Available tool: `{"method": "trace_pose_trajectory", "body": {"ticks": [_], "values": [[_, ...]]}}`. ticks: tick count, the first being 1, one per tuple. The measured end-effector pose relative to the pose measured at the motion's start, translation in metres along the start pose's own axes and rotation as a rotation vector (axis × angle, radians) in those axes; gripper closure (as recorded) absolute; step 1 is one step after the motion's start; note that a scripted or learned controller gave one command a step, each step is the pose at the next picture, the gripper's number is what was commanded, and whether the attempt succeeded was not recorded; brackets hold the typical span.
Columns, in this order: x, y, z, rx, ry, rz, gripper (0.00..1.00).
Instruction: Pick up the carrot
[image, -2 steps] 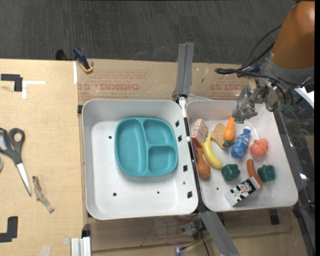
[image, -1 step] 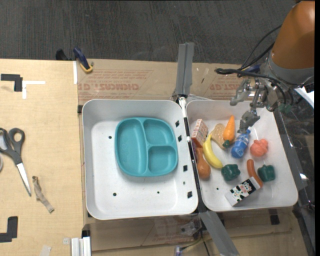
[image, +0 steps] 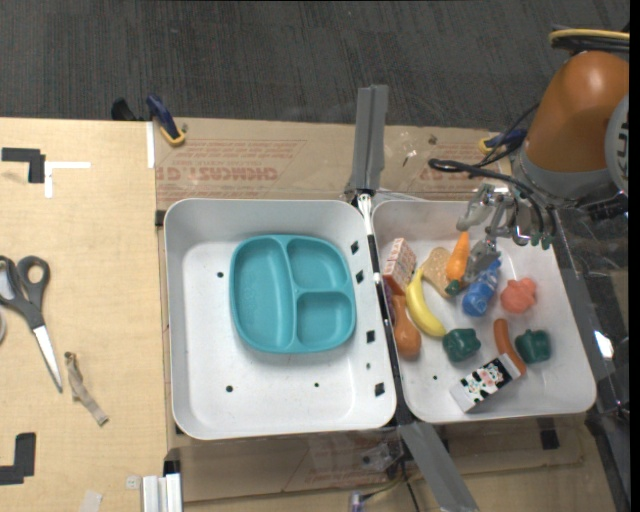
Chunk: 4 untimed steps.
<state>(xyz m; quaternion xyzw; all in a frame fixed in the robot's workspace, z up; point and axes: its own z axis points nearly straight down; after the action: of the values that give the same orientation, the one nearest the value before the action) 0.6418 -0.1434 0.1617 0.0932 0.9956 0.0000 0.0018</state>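
The tool (image: 478, 240), its grip impossible to judge, is hovering beside the carrot (image: 458, 256) near the right bin's (image: 570, 390) far edge, apparently needing to close and lift.

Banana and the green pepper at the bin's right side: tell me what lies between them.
In the camera view, between the banana and the right green pepper lie another green pepper and a red sausage-like piece.

A single fixed camera looks down at a slant from above the bench (image: 80, 300), taking in both white bins (image: 180, 330) side by side, with the arm (image: 580, 110) entering from the right.
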Motion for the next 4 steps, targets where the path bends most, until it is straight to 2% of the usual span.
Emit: {"method": "trace_pose_trajectory", "body": {"ticks": [1, 2, 3, 4], "values": [[-0.014, -0.002, 0.061, 0.0, -0.007, 0.006, 0.0], [-0.02, -0.036, 0.058, 0.0, -0.005, 0.341, 0.0], [0.0, -0.009, 0.069, 0.002, 0.001, 0.798, 0.0], [-0.012, 0.03, 0.069, 0.002, 0.0, 0.799, 0.0]]}}
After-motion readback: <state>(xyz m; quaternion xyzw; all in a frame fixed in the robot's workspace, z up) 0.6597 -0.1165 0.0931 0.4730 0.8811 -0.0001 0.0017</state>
